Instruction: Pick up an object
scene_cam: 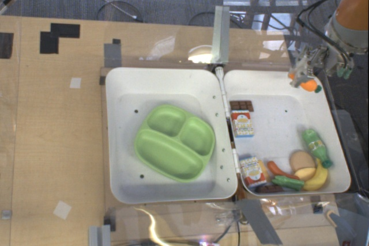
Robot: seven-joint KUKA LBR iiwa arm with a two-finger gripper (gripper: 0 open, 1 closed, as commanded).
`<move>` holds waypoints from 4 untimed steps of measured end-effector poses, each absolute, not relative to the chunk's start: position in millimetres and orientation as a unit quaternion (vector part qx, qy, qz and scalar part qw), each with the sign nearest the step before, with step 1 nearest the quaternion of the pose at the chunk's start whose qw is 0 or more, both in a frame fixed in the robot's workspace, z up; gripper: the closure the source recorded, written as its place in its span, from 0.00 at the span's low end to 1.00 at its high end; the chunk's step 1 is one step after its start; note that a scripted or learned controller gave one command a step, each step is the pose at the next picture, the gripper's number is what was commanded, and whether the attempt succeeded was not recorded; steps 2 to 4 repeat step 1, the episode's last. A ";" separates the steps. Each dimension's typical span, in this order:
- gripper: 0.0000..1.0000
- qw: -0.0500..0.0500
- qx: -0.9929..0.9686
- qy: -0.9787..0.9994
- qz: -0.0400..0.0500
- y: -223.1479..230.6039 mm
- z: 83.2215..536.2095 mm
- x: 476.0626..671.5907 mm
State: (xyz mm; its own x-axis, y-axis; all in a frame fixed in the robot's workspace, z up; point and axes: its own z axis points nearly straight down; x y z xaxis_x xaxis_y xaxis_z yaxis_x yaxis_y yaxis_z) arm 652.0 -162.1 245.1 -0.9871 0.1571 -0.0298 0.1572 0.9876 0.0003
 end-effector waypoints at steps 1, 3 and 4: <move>1.00 0.007 0.101 0.995 0.001 -107.3 267.2 667.5; 1.00 0.007 0.101 0.995 0.001 -107.3 267.2 667.5; 1.00 0.007 0.101 0.995 0.001 -107.3 267.2 667.5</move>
